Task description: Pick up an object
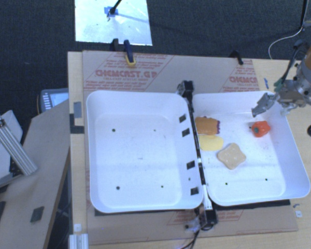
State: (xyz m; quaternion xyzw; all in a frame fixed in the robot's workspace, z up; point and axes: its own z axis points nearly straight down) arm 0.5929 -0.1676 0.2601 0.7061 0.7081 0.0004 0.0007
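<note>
Orange pepper-like object (259,128) lying in right bin (295,183), near its far right side, just below gripper (263,106) hovering apart from it, finger state impossible to tell.

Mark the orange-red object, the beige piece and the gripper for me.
orange-red object (259,128), camera view, its middle.
beige piece (231,156), camera view, its top face.
gripper (263,106), camera view, at its fingertips.

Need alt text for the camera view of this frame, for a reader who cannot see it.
The gripper hangs over the right bin, just above an orange object. Nearer the divider lie an orange-brown piece, a yellow piece and a tan piece.
</note>
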